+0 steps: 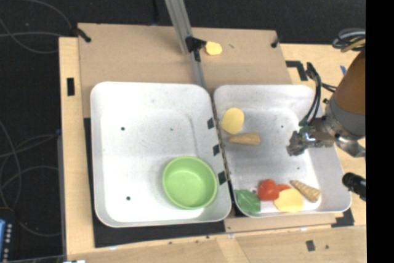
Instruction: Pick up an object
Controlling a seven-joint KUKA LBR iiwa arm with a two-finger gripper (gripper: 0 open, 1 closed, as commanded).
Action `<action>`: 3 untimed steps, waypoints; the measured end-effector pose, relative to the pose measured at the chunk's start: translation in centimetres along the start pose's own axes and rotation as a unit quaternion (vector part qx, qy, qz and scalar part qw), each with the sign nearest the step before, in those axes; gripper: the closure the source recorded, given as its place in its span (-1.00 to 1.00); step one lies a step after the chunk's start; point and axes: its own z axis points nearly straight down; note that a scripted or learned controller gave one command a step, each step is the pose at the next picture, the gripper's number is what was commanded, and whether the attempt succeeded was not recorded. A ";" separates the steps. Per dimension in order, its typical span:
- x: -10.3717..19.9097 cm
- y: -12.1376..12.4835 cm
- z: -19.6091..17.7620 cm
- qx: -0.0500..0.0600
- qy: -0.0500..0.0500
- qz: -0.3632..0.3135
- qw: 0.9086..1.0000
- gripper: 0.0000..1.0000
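Closest to the camera is the little pile along the bottom wall of the right bin: green piece, red tomato-looking thing, yellow piece, and the waffle cone, all crammed together around 6 o'clock of that bin. My guess is they slid there because the floor dips toward the walls.

My gripper hangs over the right bin at roughly 3 o'clock, near the floor, nothing between the jaws as far as I can see. Honestly can't tell whether they're apart or together, it's too dark and small from up here.

Easier targets sit at 10 o'clock: a yellow round thing touching a tan stick-shaped piece, out in the open, well apart from me.

The left bin has a green bowl at its 5 o'clock. A stray yellow bit sits on the bench at 12 o'clock.
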 end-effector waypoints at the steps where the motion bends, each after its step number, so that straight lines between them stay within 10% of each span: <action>1: -0.1 0.2 -4.4 0.000 0.000 -0.001 1.000 1.00; 3: 9.6 4.7 -2.3 0.003 0.001 -0.001 1.000 1.00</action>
